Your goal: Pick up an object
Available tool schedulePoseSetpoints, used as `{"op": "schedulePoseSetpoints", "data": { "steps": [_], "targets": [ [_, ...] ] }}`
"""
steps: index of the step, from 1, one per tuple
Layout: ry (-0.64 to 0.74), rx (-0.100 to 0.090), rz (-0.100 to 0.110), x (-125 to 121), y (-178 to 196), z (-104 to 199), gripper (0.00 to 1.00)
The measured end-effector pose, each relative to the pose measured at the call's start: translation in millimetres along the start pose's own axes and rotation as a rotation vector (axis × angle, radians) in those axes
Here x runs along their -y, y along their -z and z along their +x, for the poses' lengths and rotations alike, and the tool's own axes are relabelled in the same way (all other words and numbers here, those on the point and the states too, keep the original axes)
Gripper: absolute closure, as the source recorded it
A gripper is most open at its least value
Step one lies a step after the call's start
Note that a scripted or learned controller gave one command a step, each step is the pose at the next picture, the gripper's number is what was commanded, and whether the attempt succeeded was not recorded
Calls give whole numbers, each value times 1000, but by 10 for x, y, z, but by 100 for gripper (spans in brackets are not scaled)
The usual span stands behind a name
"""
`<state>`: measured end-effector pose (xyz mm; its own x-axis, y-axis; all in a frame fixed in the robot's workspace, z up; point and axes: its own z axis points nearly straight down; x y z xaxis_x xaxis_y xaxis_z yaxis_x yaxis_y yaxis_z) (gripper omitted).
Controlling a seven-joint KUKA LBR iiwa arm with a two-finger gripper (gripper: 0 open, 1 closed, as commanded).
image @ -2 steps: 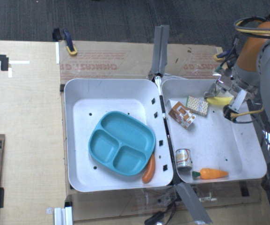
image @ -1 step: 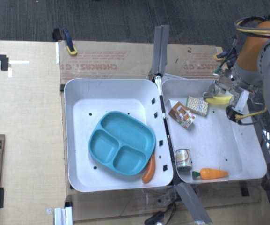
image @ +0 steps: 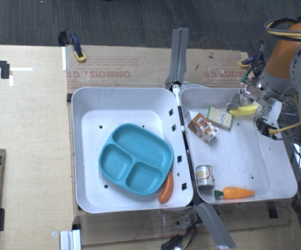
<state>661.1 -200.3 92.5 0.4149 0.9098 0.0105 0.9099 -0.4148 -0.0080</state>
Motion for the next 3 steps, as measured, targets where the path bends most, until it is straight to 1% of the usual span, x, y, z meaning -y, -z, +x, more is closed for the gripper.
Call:
{"op": "schedulePoseSetpoints", "data": {
  "steps": [1,2,3],
  "targets": [
    [46,11,-6,259,-8,170,0],
    [169,13,-9,245,453,458,0],
    [299,13,-6,648,1267,457,0]
  ]
}}
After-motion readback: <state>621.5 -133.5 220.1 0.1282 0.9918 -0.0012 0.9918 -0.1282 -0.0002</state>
